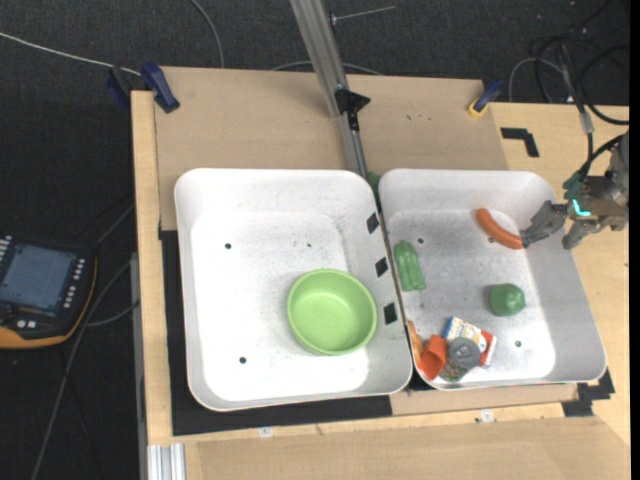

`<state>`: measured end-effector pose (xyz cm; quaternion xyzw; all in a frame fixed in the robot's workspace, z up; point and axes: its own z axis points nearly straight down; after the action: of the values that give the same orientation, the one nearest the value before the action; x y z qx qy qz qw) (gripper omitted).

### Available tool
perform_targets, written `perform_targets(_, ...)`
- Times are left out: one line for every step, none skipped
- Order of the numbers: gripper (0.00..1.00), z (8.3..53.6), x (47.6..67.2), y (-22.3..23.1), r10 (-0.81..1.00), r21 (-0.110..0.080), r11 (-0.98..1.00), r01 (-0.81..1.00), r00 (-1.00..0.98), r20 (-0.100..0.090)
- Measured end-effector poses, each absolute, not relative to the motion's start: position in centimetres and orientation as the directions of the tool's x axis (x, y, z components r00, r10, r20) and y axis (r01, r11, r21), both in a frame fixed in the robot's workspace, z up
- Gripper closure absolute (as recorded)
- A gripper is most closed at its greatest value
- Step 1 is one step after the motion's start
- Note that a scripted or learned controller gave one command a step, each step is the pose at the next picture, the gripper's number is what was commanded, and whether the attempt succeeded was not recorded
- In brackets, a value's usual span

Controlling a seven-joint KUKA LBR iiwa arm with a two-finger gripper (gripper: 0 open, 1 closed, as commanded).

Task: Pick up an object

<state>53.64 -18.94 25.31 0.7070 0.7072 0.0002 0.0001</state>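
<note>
My gripper [558,232] hangs at the right rim of the right bin [560,298], fingers spread apart with nothing between them. Just left of it lies an orange carrot-like piece [497,227], close to the left finger but apart from it. A green round piece [506,299] sits lower in the same bin. A green oblong piece [408,266] lies by the bin's left wall. At the bin's front sit a small colourful packet [470,339], a grey round lid [462,355] and an orange piece [432,354].
The left bin [215,218] holds a light green bowl [332,311]. A metal pole [320,43] slants up from between the bins. A tablet-like pendant [40,288] lies off the bench at the far left. Cables run at the upper right.
</note>
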Motion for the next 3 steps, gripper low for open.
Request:
perform_targets(0.00, 25.3, 53.6, -18.9, 1.000, 0.000, 0.000, 1.000, 0.000, 0.000)
perform_targets(0.00, 19.8, 53.2, -19.8, 1.000, -0.004, -0.001, 1.000, 0.001, 0.001)
perform_targets(0.00, 15.6, 53.2, -19.7, 1.000, -0.003, 0.000, 1.000, 0.000, 0.001)
